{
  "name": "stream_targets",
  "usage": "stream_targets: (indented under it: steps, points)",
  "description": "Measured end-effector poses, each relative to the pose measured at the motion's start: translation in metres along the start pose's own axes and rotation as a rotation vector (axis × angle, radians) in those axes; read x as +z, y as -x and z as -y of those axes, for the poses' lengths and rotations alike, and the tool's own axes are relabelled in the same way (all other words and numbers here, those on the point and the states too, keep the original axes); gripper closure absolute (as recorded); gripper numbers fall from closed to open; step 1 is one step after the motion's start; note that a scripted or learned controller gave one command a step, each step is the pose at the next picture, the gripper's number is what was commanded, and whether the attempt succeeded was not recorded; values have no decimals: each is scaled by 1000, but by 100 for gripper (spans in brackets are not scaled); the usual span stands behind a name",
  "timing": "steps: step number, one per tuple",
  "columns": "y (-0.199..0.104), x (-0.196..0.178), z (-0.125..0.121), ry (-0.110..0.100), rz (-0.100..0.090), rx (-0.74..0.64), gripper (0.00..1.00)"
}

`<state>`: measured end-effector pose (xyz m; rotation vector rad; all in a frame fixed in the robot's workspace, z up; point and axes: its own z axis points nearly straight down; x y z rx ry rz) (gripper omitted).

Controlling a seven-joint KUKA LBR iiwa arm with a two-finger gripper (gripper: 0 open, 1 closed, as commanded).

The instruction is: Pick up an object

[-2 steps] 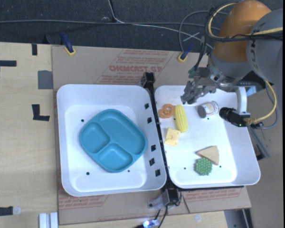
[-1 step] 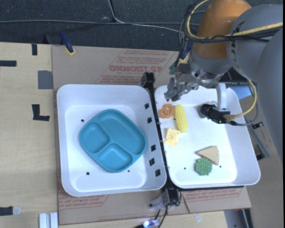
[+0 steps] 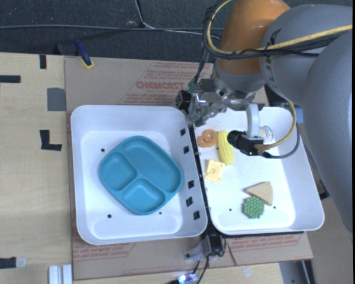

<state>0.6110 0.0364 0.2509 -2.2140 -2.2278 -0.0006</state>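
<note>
Corn cob (image 3: 225, 147) in right bin (image 3: 296, 218), pincer (image 3: 196, 112) above bin edge, finger state unclear.

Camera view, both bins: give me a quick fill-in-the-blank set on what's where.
1. The blue divided tray lies in the ____ bin.
2. The green broccoli-like piece sits right beside the tan ____-shaped slice.
3. The corn cob is ____ in colour and lies in the right bin.
4. Just left of the corn cob lies a small orange ____.

Missing words: left; wedge; yellow; ring
</note>
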Motion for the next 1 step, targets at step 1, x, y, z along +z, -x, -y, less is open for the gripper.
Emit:
stream_targets:
  steps: [1]
  points:
    - [-55,16,-5,-2,0,0,100]
